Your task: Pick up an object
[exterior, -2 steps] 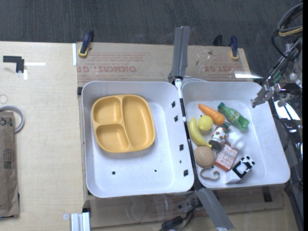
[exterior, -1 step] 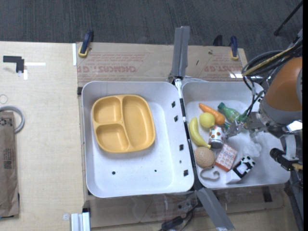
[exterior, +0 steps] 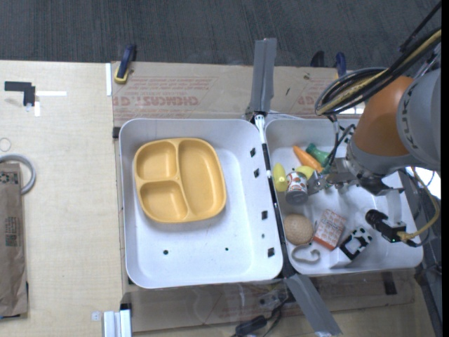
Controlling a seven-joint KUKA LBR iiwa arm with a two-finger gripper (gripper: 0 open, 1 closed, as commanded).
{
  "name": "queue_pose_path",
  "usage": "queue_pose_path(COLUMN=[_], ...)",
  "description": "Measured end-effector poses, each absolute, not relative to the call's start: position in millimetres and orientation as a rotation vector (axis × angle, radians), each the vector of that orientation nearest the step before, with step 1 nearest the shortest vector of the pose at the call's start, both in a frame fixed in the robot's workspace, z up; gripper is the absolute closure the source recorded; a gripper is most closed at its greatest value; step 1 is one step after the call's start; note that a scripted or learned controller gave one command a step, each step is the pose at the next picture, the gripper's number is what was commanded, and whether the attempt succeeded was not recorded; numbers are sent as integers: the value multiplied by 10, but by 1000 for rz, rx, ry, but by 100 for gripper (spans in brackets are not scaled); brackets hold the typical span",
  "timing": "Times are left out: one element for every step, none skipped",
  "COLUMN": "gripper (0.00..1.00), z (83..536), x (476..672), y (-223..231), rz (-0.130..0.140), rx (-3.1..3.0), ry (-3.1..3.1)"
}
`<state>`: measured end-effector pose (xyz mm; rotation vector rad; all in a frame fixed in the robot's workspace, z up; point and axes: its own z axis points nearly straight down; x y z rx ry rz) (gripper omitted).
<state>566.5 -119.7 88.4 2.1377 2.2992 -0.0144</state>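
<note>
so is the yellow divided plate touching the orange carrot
Apart. In the camera view the yellow divided plate lies in the left bin, while the orange carrot lies in the right bin, past the walls between them.

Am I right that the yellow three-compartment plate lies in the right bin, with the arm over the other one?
Not quite: the camera view shows the yellow plate in the left bin. The arm reaches over the right bin, among small objects.

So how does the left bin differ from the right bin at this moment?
The left bin holds one thing, a yellow divided plate; the right bin holds a clutter of small items, among them a carrot and a tan ball. The arm reaches over the right bin, not the left bin. Both are shallow and white.
</note>
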Motion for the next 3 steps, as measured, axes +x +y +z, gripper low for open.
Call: queue_pose_path(gripper=[0,100,100], z=[871,927,1813], x=[6419,6430,6476], y=[-1372,-1390,-1647], rz=[-30,-34,-5], rx=[1877,1869,1772], ry=[2553,2550,2596])
